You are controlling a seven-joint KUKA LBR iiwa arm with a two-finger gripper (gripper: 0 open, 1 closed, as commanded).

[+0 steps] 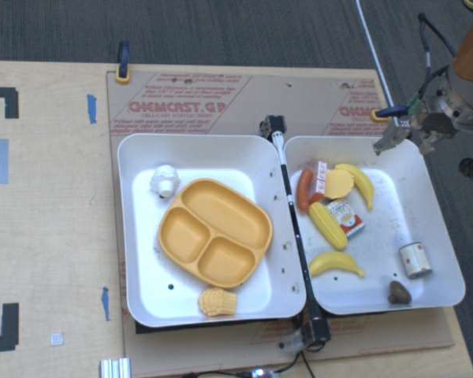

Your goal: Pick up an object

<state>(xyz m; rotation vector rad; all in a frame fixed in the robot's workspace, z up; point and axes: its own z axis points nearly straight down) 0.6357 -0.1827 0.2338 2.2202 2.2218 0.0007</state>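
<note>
My gripper [404, 135] hangs above the far right corner of the right bin [445, 235], open with nothing between its fingers. Inside that bin lie a hot dog [303, 188], a yellow disc [339, 183], a banana [359, 183], a corn cob [328, 224], a small red and white carton [348, 217], a second banana [336, 264], a small tin can [415, 259] and a brown lump [399, 292]. All of them sit to the left of and nearer than the gripper.
The left bin [134, 235] holds a yellow divided plate [214, 231], a white ball-like object [165, 181] and a yellow ridged piece [217, 302]. A black clamp [273, 125] sits at the far end of the divider between the bins. A blue clamp [390, 113] is near the gripper.
</note>
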